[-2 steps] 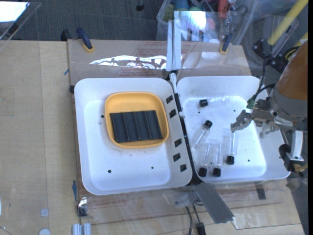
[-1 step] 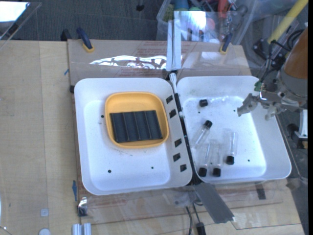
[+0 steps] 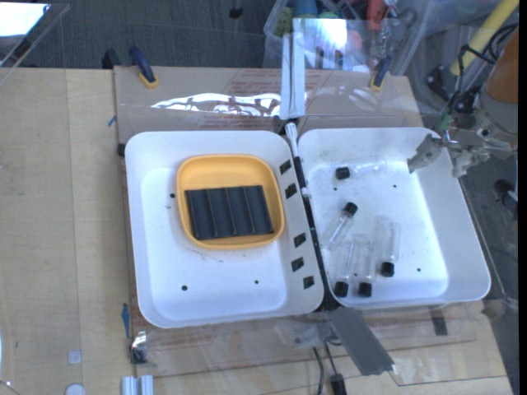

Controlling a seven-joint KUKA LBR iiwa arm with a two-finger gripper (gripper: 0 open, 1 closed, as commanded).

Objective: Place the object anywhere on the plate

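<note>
The clear plastic vials [image 3: 362,245] with black caps lie loose in the right bin [image 3: 461,245], most toward its 6 o'clock side, and look light, stiff and slippery, so I judge the best hold is across the middle of a barrel. The gripper [image 3: 430,151] hangs at the bin's 1 o'clock rim with nothing in it. The left bin [image 3: 156,286] holds the yellow plate [image 3: 191,171], which carries a dark ribbed block [image 3: 228,212].
</note>
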